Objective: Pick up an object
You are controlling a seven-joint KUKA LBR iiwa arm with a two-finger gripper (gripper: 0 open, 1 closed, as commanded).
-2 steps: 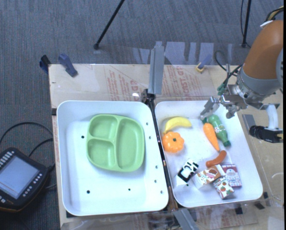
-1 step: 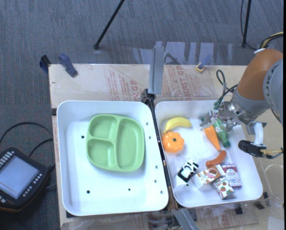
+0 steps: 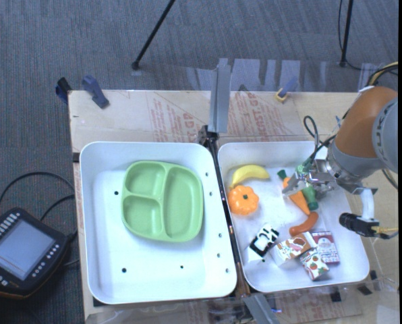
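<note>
Carrot point(image 3: 300, 201) lies in the right bin point(image 3: 360, 265), beyond the cartons point(image 3: 307, 250) and sausage point(image 3: 303, 224). Above it, the gripper point(image 3: 307, 183) hovers low; whether it grips anything, I cannot tell. Likely the grasp step: next, a clean lift.

From my remote station I read both bins, left point(image 3: 100, 181) and right point(image 3: 353, 248), as smooth white plastic with a dull sheen, and the divided green tray point(image 3: 164, 201) as matt moulded plastic. The banana point(image 3: 249, 174), pumpkin point(image 3: 244, 200) and carrot point(image 3: 299, 201) look like glossy toy plastic, while the small cartons point(image 3: 309, 252) appear to be printed card. The bench top point(image 3: 154, 117) I take for bare, matt board with faded red print, and the floor point(image 3: 52, 39) for rough grey carpet.
</note>
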